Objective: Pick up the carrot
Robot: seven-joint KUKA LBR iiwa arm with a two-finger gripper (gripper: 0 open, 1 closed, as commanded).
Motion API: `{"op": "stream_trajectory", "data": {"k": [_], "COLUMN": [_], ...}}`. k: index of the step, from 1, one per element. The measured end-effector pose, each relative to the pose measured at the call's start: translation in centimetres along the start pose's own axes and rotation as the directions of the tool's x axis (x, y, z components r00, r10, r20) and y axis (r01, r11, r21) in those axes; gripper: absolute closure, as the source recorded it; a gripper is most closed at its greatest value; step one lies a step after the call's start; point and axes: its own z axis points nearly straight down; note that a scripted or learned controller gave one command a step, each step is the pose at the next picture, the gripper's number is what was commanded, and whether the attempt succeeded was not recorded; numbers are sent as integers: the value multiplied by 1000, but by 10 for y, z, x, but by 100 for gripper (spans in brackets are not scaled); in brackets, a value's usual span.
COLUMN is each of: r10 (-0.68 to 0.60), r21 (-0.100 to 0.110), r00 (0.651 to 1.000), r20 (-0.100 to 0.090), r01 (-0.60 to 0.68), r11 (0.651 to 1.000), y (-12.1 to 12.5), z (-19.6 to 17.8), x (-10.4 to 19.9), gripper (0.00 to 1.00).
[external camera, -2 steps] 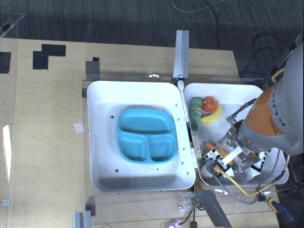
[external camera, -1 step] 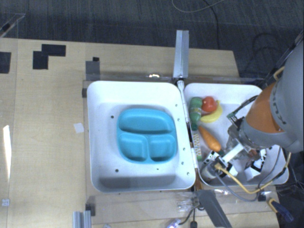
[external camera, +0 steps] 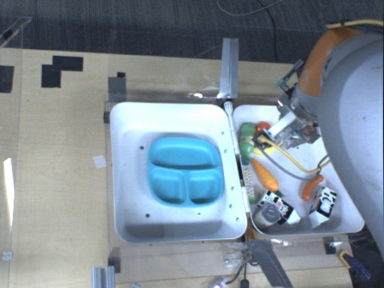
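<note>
The carrot (external camera: 264, 174), orange and tapered, lies at a slant near the left wall of the right bin (external camera: 345, 224). My gripper (external camera: 282, 132) hangs over the upper part of that bin, up and to the right of the carrot and apart from it. The carrot's upper tip points toward the gripper. Nothing shows between the gripper and the carrot but bare bin floor and a yellow cable.
A green vegetable (external camera: 246, 138) and a small red piece (external camera: 262, 127) lie just left of the gripper. A short orange-red piece (external camera: 312, 188) and two black-and-white objects (external camera: 273, 209) (external camera: 324, 201) lie near the bin's front. The left bin (external camera: 129, 161) holds a blue divided tray (external camera: 183, 170).
</note>
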Motion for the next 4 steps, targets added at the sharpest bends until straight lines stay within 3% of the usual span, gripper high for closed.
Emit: {"op": "stream_trajectory", "data": {"k": [1, 2, 3, 4], "r10": [66, 328, 316, 366], "r21": [1, -3, -2, -3], "r00": [998, 945, 949, 930], "r20": [2, -3, -2, -5], "r01": [-66, -328, -316, -366], "r11": [998, 945, 949, 930], "y": [-32, 28, 30, 3], "z": [1, -102, -119, -216], "x": [22, 51, 48, 66], "gripper": [100, 100, 100, 100]}}
